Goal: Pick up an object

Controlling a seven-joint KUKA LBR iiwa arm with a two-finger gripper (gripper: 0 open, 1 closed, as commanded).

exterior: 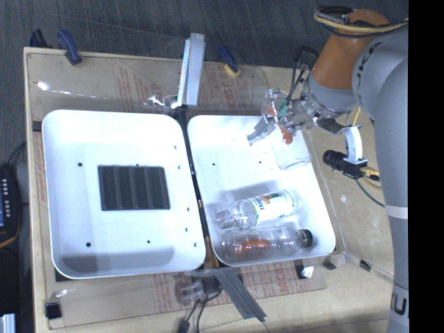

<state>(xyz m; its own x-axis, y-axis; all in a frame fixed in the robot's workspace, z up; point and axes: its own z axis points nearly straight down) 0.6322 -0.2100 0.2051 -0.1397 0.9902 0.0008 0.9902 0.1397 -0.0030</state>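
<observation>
My gripper [272, 134] hangs over the far right corner of the right bin [208, 186]. Its fingers stand open, one grey tip pointing left and one reddish tip to the right, with nothing seen between them. Just below it a faint clear object [294, 155] rests against the bin's right wall. Two clear plastic bottles lie at the near end of this bin: one with a white and green label [260, 209], and one with an orange label and a black cap [267, 241]. A dark ribbed rectangular block [133, 187] lies flat in the middle of the left bin [62, 144].
A grey metal bar [191, 70] stands up at the far end of the divide between the bins. Blue clamps [69, 46] grip the bench's far edge. A black cable plug [340, 161] hangs beside the right bin's wall.
</observation>
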